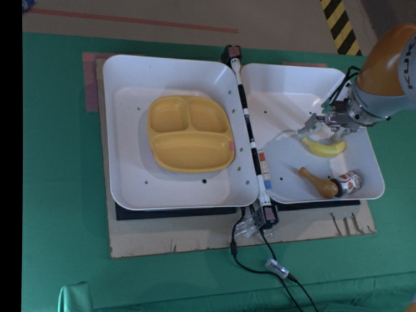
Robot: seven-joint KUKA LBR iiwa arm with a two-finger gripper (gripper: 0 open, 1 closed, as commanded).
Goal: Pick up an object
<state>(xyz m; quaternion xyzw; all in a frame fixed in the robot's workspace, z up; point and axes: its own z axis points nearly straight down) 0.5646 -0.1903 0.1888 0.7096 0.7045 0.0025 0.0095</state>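
A yellow banana (325, 149) lies in the right bin (279, 96), toward its right side. My gripper (323, 131) hangs just above the banana's back edge, its fingers spread apart and open with nothing between them. One fingertip (305, 130) points left over the bin floor. Nearer the front of the same bin lie a brown wooden peg-shaped piece (317, 182) and a small labelled bottle (348, 182) on its side, the two touching end to end.
The left bin (123, 83) holds a yellow divided plate (190, 132). A black-and-white strip (250, 132) runs between the bins, with cables (270, 262) trailing off the front. Green cloth surrounds the bench.
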